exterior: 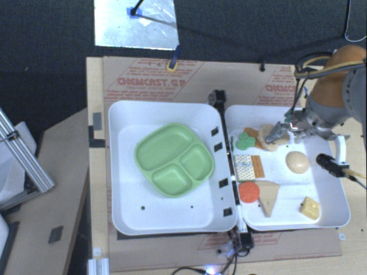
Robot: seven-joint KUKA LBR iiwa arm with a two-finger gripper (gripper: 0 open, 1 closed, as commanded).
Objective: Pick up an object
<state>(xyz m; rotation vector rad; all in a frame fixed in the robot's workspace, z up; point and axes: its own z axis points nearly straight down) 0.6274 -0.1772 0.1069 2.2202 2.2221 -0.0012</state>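
While lowered over the tan round piece [268, 136] at the right bin's [338, 208] far left, tool [279, 132] apparently aligned for a pick; finger state impossible to tell.

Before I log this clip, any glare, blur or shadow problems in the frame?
Camera view: evenly lit and mostly sharp; glare on the foil sheet at top; the tool looks slightly soft over the right bin; the green plate is crisp, with faint shadows.
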